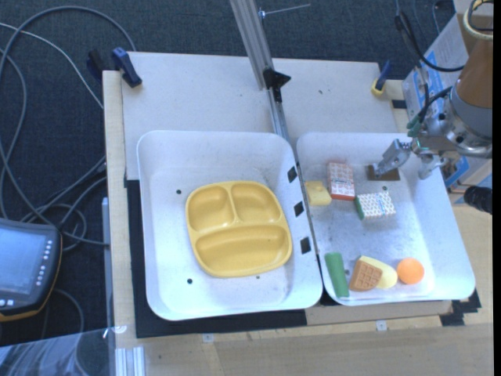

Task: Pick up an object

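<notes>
**Inspector:** Report the hand and what surrounds it.

**Operator:** From my remote station I see the grey two-finger hand (407, 157) over the far right part of the right shallow white bin (458, 245), its fingers spread, nothing between them. A small dark brown block (383, 172) lies just beside the left fingertip.

**Inspector:** Candidate objects?

**Operator:** All in the right bin. A red-and-white patterned box (340, 181) sits near the middle, a pale yellow block (317, 193) just beside it toward the divider. A green-and-white patterned box (376, 205) lies nearer the hand. Along the near wall: a green cylinder (335, 274), an orange waffle-patterned piece (365, 276) touching a yellow rounded piece (386, 276), and an orange ball (410, 271).

**Inspector:** Obstructions?

**Operator:** The left shallow white bin (156, 218) carries a yellow compartment plate (238, 229), well apart from the hand. A metal pole (249, 26) slants over the white table (196, 92) between the bins. Blue clamps (126, 66) grip the table's far edge.
</notes>
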`<state>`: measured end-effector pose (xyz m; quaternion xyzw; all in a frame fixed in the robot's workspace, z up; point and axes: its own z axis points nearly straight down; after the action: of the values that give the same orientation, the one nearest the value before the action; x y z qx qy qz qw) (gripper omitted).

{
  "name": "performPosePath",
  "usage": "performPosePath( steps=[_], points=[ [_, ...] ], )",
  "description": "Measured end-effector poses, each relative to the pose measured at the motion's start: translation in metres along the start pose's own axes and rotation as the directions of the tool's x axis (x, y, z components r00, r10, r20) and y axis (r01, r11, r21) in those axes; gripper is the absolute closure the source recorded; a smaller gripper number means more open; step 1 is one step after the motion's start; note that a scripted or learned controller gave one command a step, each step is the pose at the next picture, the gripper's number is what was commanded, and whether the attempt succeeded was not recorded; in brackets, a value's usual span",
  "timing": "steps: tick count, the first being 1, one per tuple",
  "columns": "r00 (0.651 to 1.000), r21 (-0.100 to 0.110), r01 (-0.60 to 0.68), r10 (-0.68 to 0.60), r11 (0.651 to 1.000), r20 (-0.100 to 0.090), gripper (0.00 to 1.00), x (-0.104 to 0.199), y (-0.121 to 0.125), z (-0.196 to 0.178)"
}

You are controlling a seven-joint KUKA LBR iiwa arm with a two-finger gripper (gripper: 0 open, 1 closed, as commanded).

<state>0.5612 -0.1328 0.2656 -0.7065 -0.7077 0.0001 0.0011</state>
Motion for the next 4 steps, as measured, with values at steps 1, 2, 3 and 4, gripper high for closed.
performPosePath(
  steps=[1, 2, 3, 4],
  points=[
    [1.0, -0.001, -0.001, 0.001, 1.0, 0.0, 0.0, 0.0, 0.0, 0.0],
    [1.0, 0.004, -0.001, 0.001, 1.0, 0.0, 0.0, 0.0, 0.003, 0.042],
    [1.0, 0.006, -0.001, 0.001, 1.0, -0.001, 0.0, 0.006, -0.002, 0.088],
    [1.0, 0.005, -0.001, 0.001, 1.0, -0.001, 0.0, 0.004, 0.004, 0.133]
  ],
)
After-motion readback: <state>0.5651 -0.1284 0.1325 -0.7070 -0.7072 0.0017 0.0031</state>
